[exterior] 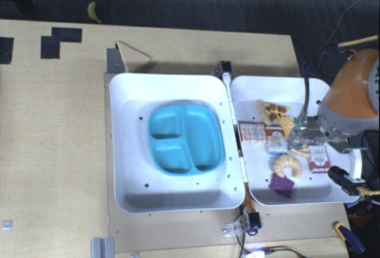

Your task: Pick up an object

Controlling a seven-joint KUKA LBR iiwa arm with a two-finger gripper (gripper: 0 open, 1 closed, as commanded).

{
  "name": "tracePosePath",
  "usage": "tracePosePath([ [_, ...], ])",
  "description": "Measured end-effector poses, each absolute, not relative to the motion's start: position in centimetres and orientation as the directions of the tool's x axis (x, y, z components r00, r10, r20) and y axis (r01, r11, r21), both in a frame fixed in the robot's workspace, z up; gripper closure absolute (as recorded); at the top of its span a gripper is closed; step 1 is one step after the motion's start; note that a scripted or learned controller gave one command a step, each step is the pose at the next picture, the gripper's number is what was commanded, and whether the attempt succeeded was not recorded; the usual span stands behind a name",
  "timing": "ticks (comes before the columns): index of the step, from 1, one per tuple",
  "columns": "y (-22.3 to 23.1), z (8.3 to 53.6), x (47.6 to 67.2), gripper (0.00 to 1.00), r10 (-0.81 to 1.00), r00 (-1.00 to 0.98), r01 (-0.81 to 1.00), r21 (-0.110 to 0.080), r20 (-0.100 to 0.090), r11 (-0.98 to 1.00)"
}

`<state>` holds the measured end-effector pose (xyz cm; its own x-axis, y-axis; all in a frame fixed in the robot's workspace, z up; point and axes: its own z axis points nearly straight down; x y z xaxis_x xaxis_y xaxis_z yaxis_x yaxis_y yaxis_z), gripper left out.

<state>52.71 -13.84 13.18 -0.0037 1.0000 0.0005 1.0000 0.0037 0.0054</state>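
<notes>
The bench (53, 150) fills the left of the frame, wide and bare. On it, the left bin (127, 132) holds a blue divided tray (185, 138) in its middle, with free white floor all around it up to the rim. The right bin (255, 93) touches it at the centre. In its middle lie a pizza slice toy (272, 111), small printed cards (252, 132), a croissant (287, 163) and, near the lower edge, a purple block (282, 185). The end effector (304, 135) hangs just right of the cards, above the croissant; I cannot tell its state. The upper part of this bin is free.
</notes>
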Motion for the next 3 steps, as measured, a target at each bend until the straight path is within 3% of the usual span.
tracePosePath([
  [1,-7.8,21.4,58.3,1.0,1.0,-0.006,1.0,0.005,0.001,0.006],
  [2,-7.9,21.3,58.3,0.0,1.0,-0.005,1.0,0.003,0.0,0.005],
  [3,-13.7,11.0,56.4,0.0,1.0,-0.002,1.0,0.0,0.0,0.002],
])
